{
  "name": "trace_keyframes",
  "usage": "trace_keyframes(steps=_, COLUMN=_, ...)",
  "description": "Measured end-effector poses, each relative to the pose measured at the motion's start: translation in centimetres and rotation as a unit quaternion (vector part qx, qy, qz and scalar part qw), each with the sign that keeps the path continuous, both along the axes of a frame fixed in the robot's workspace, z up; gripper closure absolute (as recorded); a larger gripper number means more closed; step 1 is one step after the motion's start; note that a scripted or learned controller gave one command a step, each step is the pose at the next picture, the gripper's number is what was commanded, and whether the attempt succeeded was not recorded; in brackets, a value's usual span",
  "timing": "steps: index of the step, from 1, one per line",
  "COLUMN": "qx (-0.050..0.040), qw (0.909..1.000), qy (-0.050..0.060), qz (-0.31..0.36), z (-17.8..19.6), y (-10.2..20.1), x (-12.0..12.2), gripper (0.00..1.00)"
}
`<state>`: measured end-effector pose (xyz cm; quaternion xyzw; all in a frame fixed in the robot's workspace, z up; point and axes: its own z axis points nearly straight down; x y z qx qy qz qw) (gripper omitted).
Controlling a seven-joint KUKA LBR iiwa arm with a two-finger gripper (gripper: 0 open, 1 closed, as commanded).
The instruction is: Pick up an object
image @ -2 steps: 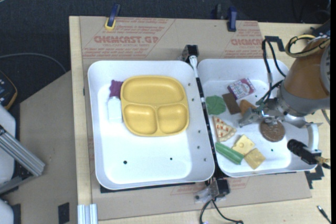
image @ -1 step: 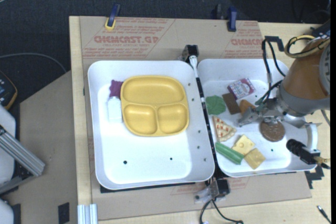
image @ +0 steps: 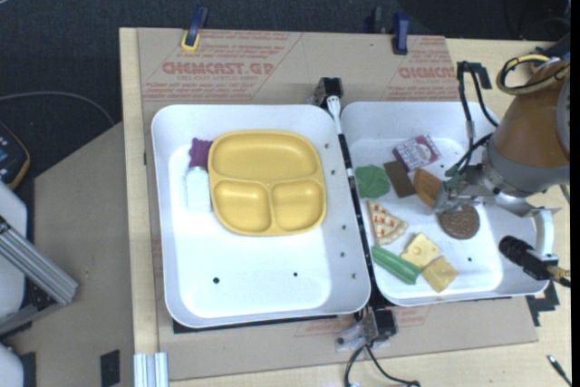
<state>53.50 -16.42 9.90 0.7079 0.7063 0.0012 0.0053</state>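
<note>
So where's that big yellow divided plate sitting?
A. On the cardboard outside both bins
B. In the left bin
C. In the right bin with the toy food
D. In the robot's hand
B: the yellow divided plate lies flat in the left bin, beside a small white bottle, while the hand is over the right bin.

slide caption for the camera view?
Gripper low among toy food in right bin; yellow divided plate in left bin.
</note>
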Motion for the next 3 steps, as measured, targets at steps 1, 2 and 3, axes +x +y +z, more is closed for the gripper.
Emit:
trace_keyframes(steps=1, qx=0.0019, qw=1.0000, qy=0.002, qz=0.002, z=4.6, y=0.7, x=0.5, gripper=1.00)
trace_keyframes(steps=2, qx=0.0015, qw=1.0000, qy=0.001, qz=0.001, z=9.0, y=0.2, x=0.4, gripper=1.00)
trace_keyframes(steps=3, qx=0.0016, qw=1.0000, qy=0.001, qz=0.002, z=12.8, y=0.2, x=0.5, gripper=1.00)
